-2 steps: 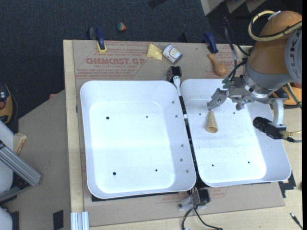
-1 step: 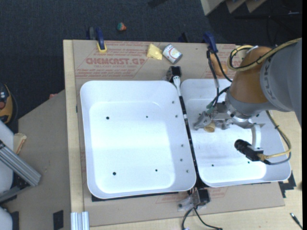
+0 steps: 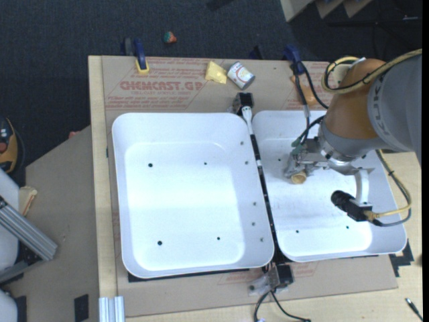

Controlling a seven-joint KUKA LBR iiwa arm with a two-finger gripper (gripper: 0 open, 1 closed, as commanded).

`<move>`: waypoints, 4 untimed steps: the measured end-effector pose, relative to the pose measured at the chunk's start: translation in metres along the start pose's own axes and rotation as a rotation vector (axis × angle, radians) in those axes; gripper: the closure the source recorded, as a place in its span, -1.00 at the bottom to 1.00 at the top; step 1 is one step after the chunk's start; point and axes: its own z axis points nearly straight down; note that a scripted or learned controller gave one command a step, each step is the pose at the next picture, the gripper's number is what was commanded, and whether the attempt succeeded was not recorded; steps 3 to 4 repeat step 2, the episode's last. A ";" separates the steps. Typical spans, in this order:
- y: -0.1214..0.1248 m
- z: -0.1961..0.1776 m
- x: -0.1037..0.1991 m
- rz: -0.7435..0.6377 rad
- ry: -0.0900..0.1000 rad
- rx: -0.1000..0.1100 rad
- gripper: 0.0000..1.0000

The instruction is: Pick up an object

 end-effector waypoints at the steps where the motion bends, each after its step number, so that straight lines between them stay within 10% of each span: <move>1: 0.092 -0.097 0.065 -0.010 0.001 -0.016 1.00; 2: 0.073 -0.089 0.131 -0.006 0.002 0.007 1.00; 4: 0.073 -0.089 0.131 -0.006 0.002 0.007 1.00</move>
